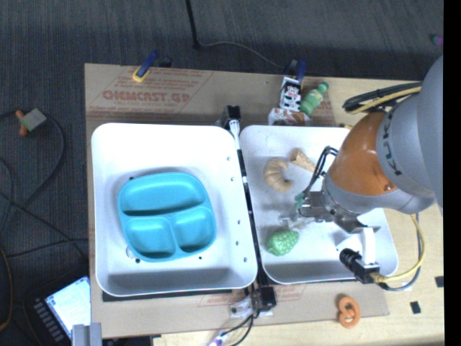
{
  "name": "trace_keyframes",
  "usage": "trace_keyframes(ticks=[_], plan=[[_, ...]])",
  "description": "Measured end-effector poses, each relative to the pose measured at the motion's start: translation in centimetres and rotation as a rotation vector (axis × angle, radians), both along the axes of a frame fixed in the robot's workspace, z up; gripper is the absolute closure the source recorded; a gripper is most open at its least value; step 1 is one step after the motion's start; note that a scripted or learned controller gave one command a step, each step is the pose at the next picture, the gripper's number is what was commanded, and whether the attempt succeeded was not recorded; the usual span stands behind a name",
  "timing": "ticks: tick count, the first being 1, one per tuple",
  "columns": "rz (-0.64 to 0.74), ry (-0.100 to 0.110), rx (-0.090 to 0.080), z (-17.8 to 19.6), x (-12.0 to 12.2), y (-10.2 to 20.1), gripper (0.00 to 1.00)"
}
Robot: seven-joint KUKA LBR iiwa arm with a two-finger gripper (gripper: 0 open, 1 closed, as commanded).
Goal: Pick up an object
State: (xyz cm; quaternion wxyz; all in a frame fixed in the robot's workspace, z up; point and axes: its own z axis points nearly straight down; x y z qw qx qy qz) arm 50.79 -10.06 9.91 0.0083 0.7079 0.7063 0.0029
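- White plastic bins: 2, side by side on the cardboard-topped bench [180, 96]; left bin [108, 146], right bin [258, 141].
- Blue tray [167, 215]: 1, w/ 3 compartments, lying mid left bin, a bit skewed to the bin's walls.
- Loose things in right bin: 3.
  - Tan pastry shape [278, 173] twd the far-left corner.
  - Beige cone [303, 160] just beside it on the far-edge side; touching or not, can't tell.
  - Green lump [282, 242], knobbly, twd the near-left corner, apart from the other 2.
- Gripper [299, 211]: 1, low over mid right bin, between pastry shape and green lump, close to the lump. How far the claw is open can't be made out, nor whether it has hold of anything.
- Arm [374, 164]: grey w/ orange band, covers the right bin's right half, so the bin floor there is hidden.
- Bench far edge: 2 clamps, a blue-yellow clamp [146, 65] at left and a blue clamp [297, 69] behind the right bin. By the latter, 1 small white-red item [290, 101] and 1 small green item [314, 98], too small to identify.
- Bench near-right corner: 1 orange ring [348, 311].
- Beyond the bench's near-left corner: 1 pale screen-like item [68, 305], partly cut off.
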Motion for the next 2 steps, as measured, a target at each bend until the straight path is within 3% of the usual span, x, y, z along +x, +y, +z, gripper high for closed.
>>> trace_keyframes(ticks=[1, 2], plan=[[0.002, 0.01, 0.005, -1.2, -0.7, -5.9, 1.0], [0.001, 0.011, 0.004, -1.2, 2.2, -4.0, 1.0]])
